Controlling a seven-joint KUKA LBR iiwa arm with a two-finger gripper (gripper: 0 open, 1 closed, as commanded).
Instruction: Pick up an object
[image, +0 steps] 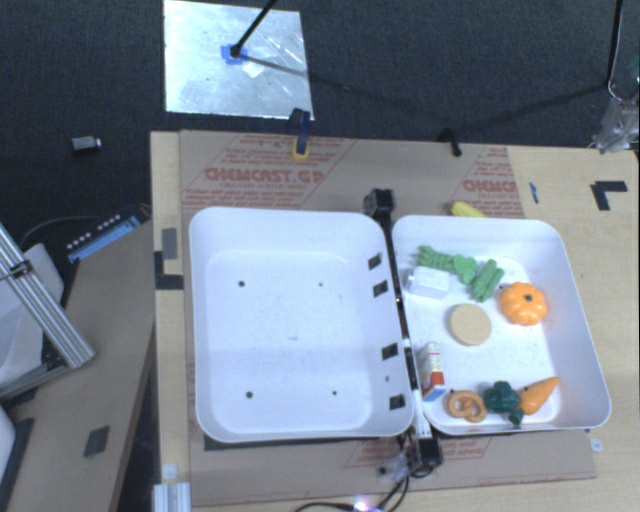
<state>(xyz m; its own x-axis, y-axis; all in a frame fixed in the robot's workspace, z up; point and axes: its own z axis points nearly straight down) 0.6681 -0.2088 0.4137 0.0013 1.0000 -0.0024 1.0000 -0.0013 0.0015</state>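
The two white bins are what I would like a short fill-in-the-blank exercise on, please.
1. The toys all lie in the ____ bin.
2. The orange pumpkin lies beside the round ____ disc.
3. The pretzel lies just left of the ____.

Missing words: right; tan; broccoli

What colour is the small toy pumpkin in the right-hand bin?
Orange, with a short green stem; the pumpkin shows clearly in the camera view.
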